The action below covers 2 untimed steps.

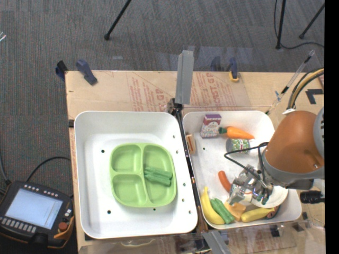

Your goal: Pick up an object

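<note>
Yellow and green toy food (222, 209) crowds the right bin's (265, 119) near corner beneath the gripper (247, 189), seemingly low among it, so it could wedge between neighbouring pieces and close on nothing.

Both bins, the left bin (90, 142) and the right bin (265, 121), are plain white. The divided plate (127, 168) is light green, with darker green beans (158, 175) at its three o'clock. In the right bin, the small carton (211, 125) at eleven o'clock is purple and white, the carrot (237, 133) orange with a green tip, the banana (210, 208) at seven o'clock yellow. The arm (296, 142) shows an orange band.
</note>
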### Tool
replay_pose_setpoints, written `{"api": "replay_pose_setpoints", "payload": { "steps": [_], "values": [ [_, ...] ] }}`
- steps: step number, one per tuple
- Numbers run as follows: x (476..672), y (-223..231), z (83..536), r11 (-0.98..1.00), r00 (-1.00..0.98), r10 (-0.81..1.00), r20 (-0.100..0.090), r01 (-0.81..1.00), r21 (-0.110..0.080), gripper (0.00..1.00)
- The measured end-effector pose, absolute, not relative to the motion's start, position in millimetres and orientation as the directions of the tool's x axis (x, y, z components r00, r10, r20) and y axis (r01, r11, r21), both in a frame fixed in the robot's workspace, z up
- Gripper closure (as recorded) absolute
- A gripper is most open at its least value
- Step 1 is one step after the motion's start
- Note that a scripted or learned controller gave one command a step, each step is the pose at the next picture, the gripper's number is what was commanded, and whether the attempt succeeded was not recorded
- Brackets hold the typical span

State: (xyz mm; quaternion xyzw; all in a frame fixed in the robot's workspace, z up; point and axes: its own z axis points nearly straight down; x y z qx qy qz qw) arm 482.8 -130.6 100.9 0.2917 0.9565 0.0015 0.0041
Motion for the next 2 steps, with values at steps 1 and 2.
{"api": "replay_pose_setpoints", "payload": {
  "steps": [1,2],
  "values": [
    [481.6,-130.4,98.7,0.830,-0.830,0.558,-0.003,0.558,0.004,0.00],
    [493.0,-88.6,87.0,0.796,-0.796,0.606,0.000,0.606,0.001,0.00]
  ]
}}
